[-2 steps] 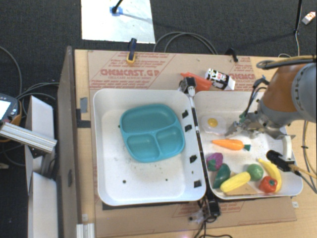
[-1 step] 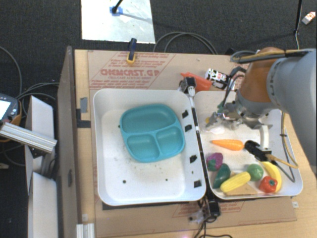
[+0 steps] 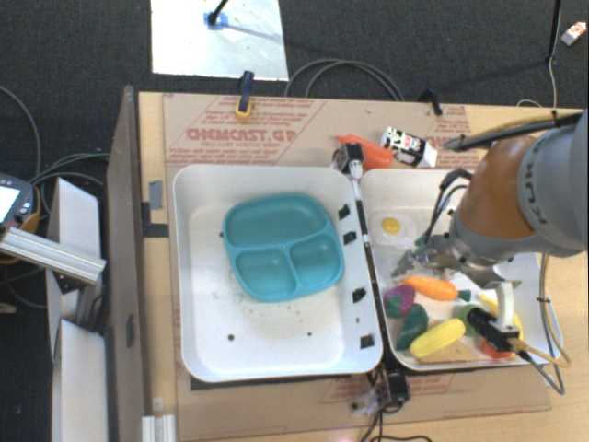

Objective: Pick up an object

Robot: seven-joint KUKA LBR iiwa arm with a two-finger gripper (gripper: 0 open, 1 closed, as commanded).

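Right bin (image 3: 405, 184): a yellow corn cob (image 3: 437, 336) is lying nearest the front edge, a green piece (image 3: 411, 321) and a purple piece (image 3: 398, 299) sitting just left of it. An orange carrot (image 3: 432, 288) is lying above them, touching the gripper (image 3: 425, 254); grip state, can't tell. A fried egg (image 3: 392, 226) is sitting further back. The left bin (image 3: 198, 247) is holding a teal divided plate (image 3: 282, 246).
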